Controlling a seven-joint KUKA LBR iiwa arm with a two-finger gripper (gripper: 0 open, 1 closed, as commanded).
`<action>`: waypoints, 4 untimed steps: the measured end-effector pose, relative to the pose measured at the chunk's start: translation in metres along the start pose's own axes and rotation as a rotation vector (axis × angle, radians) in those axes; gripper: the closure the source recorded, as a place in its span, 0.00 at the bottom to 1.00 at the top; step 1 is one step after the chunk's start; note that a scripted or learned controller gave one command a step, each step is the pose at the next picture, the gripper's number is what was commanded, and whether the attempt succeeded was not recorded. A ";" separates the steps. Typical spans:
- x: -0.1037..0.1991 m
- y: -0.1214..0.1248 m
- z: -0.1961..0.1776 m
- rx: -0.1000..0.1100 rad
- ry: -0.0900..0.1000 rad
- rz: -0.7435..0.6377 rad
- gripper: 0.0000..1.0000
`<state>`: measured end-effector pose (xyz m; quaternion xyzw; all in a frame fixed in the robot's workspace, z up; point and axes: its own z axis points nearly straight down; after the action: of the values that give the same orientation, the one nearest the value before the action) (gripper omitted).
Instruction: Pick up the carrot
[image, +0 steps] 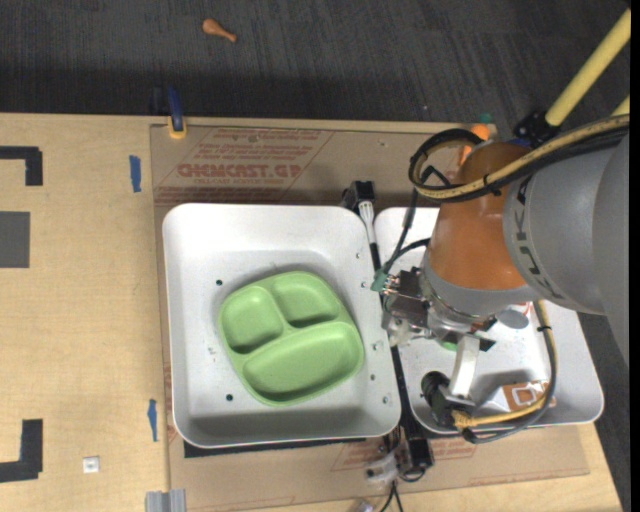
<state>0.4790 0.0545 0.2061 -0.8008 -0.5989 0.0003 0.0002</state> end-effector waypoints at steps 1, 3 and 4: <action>0.006 -0.001 -0.058 -0.002 0.001 -0.182 1.00; 0.001 -0.001 0.022 0.005 -0.001 0.705 1.00; -0.023 0.030 -0.066 0.000 0.000 0.416 1.00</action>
<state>0.5017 0.0235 0.2718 -0.9073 -0.4205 0.0003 0.0000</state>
